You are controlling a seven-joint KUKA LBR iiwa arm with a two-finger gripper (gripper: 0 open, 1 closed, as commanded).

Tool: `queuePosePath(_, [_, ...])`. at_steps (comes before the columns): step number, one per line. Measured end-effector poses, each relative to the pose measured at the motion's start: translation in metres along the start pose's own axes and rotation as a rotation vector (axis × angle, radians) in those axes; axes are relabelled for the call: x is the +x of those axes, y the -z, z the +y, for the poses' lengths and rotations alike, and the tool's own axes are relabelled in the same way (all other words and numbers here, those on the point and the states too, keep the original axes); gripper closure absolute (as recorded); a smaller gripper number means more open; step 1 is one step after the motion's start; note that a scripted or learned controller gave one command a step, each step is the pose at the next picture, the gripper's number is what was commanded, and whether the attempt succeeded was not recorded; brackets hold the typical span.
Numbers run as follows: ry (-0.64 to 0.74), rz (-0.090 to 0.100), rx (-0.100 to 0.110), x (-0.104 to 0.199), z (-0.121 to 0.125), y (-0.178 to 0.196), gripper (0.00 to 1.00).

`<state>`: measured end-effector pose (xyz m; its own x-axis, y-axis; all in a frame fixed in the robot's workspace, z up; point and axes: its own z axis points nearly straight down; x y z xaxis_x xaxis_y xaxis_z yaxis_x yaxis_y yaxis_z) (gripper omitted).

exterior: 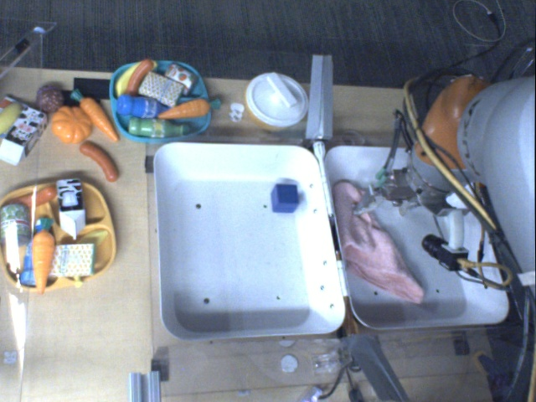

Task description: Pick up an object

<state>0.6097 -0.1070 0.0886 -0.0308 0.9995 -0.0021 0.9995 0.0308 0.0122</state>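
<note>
Overlapping pink cloth, pincer fingers unclear

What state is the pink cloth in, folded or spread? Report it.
Crumpled, neither neatly folded nor spread flat: the pink cloth lies bunched with ridges in the right bin, the tool at its upper end.

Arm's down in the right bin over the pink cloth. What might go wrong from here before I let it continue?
1. The pink cloth is limp and spread flat, so the tool may pinch only a fold that slips out on lifting.
2. The cloth's upper end lies close to the right bin wall beside the divider, so the tool might scrape that wall.
3. The arm's loose cables hang over the bin and might snag.
</note>
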Motion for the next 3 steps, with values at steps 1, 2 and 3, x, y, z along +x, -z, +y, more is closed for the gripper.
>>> queuePosePath(1, [0.139, -0.001, -0.003, 0.016, -0.030, 0.001, 0.00])
queuePosePath(2, [0.254, 0.005, 0.014, -0.008, -0.090, 0.026, 0.00])
queuePosePath(3, [0.130, 0.000, -0.002, 0.016, -0.024, 0.001, 0.00])
